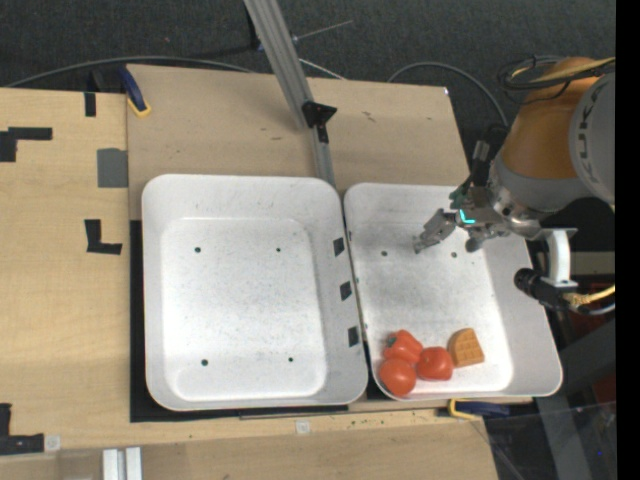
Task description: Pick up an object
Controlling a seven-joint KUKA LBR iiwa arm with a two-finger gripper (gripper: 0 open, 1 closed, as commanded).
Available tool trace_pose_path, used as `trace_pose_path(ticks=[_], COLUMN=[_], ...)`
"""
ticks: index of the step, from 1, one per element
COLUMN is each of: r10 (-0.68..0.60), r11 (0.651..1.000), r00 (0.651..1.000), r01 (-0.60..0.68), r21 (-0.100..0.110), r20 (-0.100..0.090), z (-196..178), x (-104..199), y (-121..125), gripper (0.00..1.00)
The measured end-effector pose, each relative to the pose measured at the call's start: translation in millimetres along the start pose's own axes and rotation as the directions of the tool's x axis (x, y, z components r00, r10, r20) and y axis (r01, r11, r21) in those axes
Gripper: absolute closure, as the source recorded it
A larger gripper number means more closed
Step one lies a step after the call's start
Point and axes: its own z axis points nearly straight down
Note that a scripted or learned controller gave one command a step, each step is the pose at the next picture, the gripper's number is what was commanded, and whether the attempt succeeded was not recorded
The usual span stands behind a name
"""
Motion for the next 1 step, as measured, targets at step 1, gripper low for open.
trace_pose_path(ticks=[1], r10=[-0.001], r11=[1.000], r00=[1.000], r01=[0.001], r21=[-0.005], r20=[0.001], z=[-2.6], x=[-0.1], y=[1.1], gripper=[0.00])
